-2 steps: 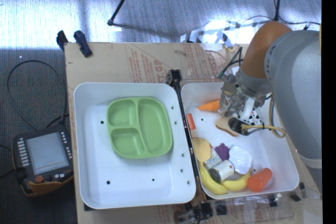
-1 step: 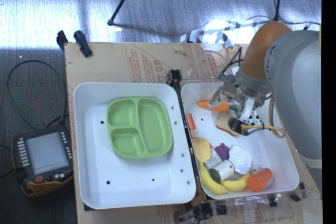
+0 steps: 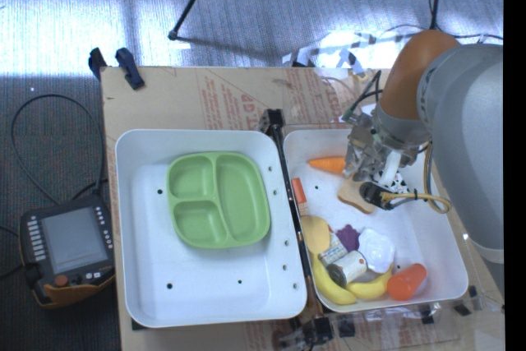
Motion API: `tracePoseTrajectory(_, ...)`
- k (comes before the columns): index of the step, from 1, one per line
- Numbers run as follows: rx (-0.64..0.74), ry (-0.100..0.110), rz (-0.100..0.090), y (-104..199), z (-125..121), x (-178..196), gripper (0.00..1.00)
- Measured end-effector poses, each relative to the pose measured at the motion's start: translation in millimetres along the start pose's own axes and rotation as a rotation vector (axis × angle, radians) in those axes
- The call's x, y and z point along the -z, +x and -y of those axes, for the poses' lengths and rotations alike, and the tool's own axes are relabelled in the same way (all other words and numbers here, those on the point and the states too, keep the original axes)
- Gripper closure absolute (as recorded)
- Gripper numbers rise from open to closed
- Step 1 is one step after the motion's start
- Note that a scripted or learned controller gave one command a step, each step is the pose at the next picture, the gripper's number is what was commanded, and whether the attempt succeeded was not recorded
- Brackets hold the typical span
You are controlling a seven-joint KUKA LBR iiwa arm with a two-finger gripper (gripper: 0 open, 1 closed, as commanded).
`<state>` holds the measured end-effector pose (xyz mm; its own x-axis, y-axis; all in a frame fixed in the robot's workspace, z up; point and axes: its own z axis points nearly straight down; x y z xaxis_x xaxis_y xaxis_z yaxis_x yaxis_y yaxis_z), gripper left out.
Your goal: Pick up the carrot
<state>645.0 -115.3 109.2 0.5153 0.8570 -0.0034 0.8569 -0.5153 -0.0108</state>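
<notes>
Currently carrot [image 3: 328, 164] lies crosswise just left of gripper [image 3: 369, 170], tip pointing left; jaw state cannot be told.

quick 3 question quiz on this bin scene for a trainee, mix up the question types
1. True or false: the carrot lies in the right bin.
2. Multiple choice: what sits in the left bin? A) a banana B) a green divided plate C) a carrot
3. Fill in: the end effector hangs just to the ____ of the carrot in the camera view.

Key
1. True; it lies near that bin's upper left corner.
2. B; the green divided plate is in the left bin, while the banana is in the right bin.
3. right
</notes>
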Motion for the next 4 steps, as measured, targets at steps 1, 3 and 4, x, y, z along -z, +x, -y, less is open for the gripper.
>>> tracePoseTrajectory(1, -0.036, 0.0, -0.003, -27.9, 88.8, -23.6, 1.0)
tracePoseTrajectory(3, -0.203, -0.005, -0.005, 5.4, 23.9, -22.5, 0.0)
tracePoseTrajectory(4, -0.671, 0.0, -0.003, -13.6, 4.9, -22.7, 0.0)
